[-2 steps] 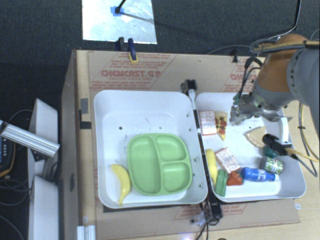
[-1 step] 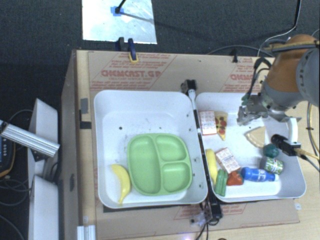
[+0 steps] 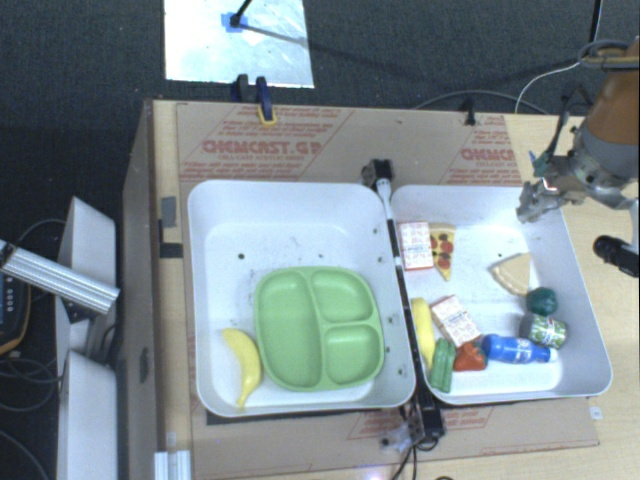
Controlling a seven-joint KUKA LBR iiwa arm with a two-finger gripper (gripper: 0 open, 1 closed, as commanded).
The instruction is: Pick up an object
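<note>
My gripper [image 3: 533,206] hangs over the far right rim of the right bin [image 3: 585,298], with nothing seen between its fingers. Below it in that bin lie a tan wedge [image 3: 512,273], a dark teal ball [image 3: 541,301], a green can [image 3: 547,330] and a blue bottle [image 3: 516,349]. Along the bin's left side are a red and white packet [image 3: 414,245], a pizza slice [image 3: 442,249], a second packet [image 3: 455,320], a banana [image 3: 422,330], a green pepper [image 3: 441,363] and a red piece [image 3: 468,358].
The left bin [image 3: 215,228] holds a green divided plate [image 3: 320,326] and a yellow banana [image 3: 243,364]. A divider bar [image 3: 391,238] runs between the bins. Cables cross the bench at the far right [image 3: 480,98].
</note>
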